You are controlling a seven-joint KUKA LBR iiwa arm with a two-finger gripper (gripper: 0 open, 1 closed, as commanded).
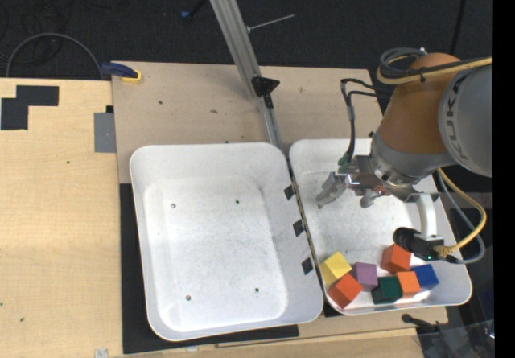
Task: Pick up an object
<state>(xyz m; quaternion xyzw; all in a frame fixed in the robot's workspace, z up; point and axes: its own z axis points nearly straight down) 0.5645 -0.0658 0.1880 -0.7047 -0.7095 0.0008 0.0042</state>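
Although the task names no particular object, the candidates are a huddle of small coloured blocks in the near corner of the right bin: a yellow block nearest the divider, an orange-red block touching it in front, a purple block, a green block, an orange block, a blue block and a red block behind them. They look like rigid, light, painted cubes, likely smooth-faced and not fragile, so a pinch across two opposite flat faces should serve. The yellow block seems the easiest, since its far side is free; the others sit packed against neighbours or the bin wall, leaving little room for fingers.

The gripper hangs over the bare middle of the right bin, well apart from the blocks, with its fingers spread wide and nothing between them.

The bins are shallow, white and speckled, the left bin beside the right one, on a pale wooden bench. An aluminium rail slants up behind, against dark floor with cables.
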